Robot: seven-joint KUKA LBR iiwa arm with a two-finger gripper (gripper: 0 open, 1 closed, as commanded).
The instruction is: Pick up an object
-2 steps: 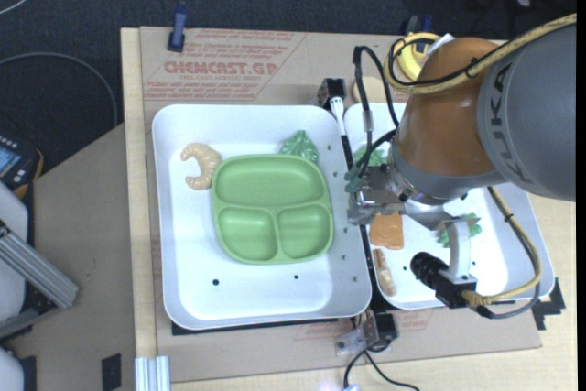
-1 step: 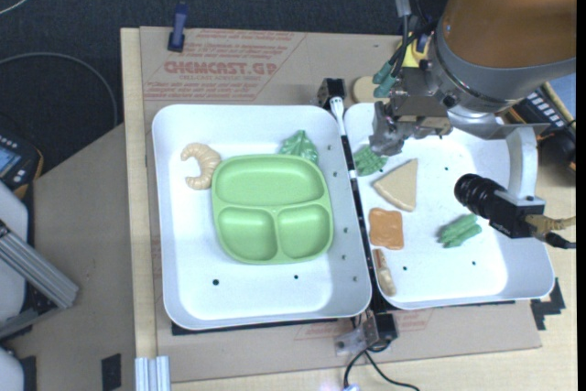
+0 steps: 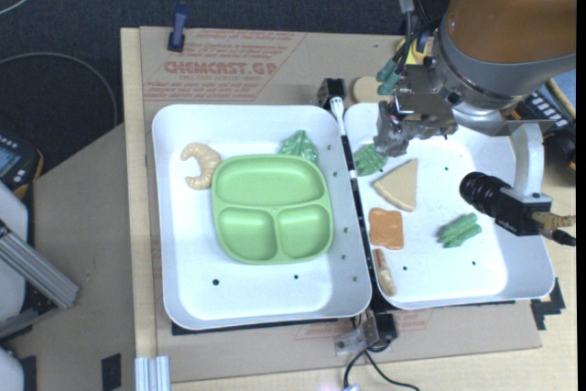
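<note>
Camera view from above the bench: two shallow white bins sit side by side on a cardboard-covered surface, the left bin [image 3: 174, 224] holding a green divided plate [image 3: 272, 207] with three compartments. A tan croissant-shaped toy [image 3: 200, 164] lies just beside the plate's upper left corner, and a green leafy piece [image 3: 299, 145] rests at the plate's upper right edge, near the bin's back wall.

The grey arm [image 3: 513, 5], with its orange band, reaches in from the right and hangs over the back left corner of the right bin [image 3: 513, 275]. Its gripper [image 3: 392, 140] points down just above a small green broccoli-like piece [image 3: 369, 161] lying against the bin's left wall; whether the fingers are apart or together cannot be told from this angle, and nothing is visibly held between them.

Other objects are spread across the right bin. A pale triangular wedge [image 3: 397, 186] lies just beside the broccoli piece, toward the bin's middle. An orange-brown square slice [image 3: 386, 229] sits below the wedge, and a slim tan piece [image 3: 383, 270] lies along the left wall near the front corner. A green bean-like cluster [image 3: 459, 230] rests well apart, toward the right. A black cylindrical fitting [image 3: 494, 197] on a white bracket overhangs the bin's right side.
</note>
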